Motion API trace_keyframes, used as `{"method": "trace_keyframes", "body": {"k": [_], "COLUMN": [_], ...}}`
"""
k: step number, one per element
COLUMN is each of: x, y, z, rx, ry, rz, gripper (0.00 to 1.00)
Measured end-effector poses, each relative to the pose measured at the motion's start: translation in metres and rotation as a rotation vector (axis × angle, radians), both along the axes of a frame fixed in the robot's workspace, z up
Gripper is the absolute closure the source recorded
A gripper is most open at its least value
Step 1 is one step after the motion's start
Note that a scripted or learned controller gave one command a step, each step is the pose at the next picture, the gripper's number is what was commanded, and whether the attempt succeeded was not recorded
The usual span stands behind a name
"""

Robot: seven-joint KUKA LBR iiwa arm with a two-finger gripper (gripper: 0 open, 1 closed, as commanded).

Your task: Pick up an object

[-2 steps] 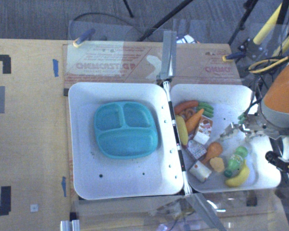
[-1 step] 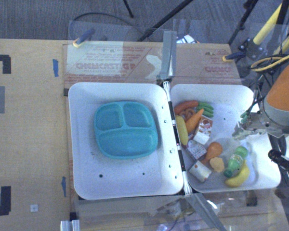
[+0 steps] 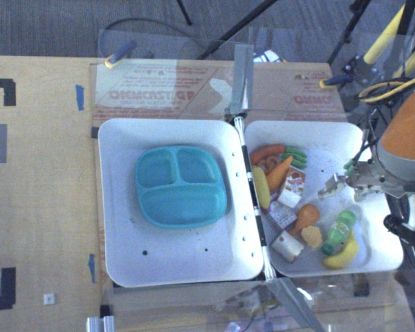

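The right bin [image 3: 332, 138] holds a heap of toy food. In it lie an orange carrot [image 3: 280, 171], green pods [image 3: 296, 158], a red piece [image 3: 265, 153], a yellow corn-like piece [image 3: 261, 187], a small white and red carton [image 3: 292, 187], an orange lump [image 3: 306, 216], a green bottle [image 3: 339, 227] and a yellow banana [image 3: 341, 256]. My gripper [image 3: 340, 183] hangs over the right half of this bin, just above and right of the orange lump and above the green bottle. Nothing shows in its grasp.
The left bin [image 3: 117, 234] holds a blue divided plate [image 3: 182, 185]. A metal divider rail [image 3: 251, 185] runs between the bins. Two more small cartons [image 3: 282, 215] [image 3: 287, 245] lie low in the right bin. Yellow cables [image 3: 387, 37] hang at the upper right.
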State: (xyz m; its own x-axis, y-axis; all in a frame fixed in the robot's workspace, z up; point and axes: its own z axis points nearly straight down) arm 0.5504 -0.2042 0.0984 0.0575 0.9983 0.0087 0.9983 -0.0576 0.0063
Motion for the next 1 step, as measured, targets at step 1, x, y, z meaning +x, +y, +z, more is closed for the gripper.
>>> {"method": "trace_keyframes", "body": {"k": [1], "x": [-0.0106], "y": [0.0263], "z": [-0.0114], "rx": [-0.011], "ry": [0.002], "rz": [0.013], "gripper": [0.00]}}
